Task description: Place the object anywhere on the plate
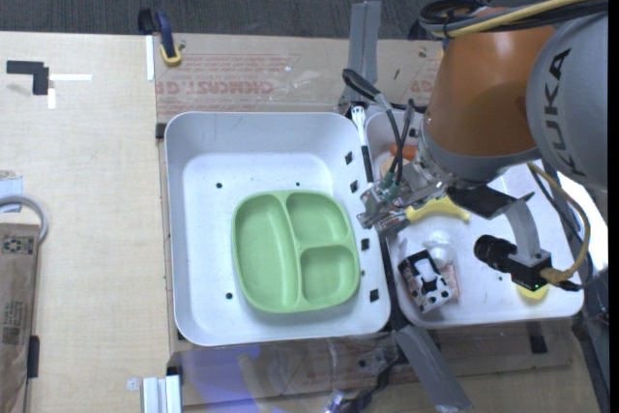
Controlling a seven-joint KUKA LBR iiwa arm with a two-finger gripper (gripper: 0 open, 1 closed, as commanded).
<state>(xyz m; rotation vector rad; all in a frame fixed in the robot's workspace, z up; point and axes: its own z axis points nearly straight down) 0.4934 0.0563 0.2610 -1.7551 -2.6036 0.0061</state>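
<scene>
A light green plate (295, 250) with three compartments lies in the left white bin (193, 208), with nothing on it. My gripper (385, 205) hangs low over the wall between the two bins, just right of the plate's upper right corner. In the right bin (503, 305), a yellow object (443, 207) lies close to the gripper's right side. A small white object (437, 242) lies below it, and a black-and-white patterned object (427, 279) sits nearer the front. The arm hides most of the right bin's back half.
A bit of orange (409, 151) shows under the arm at the back of the right bin. The grey and orange arm (493, 82) covers the upper right. A brown paper bag (17, 285) lies on the bench at far left.
</scene>
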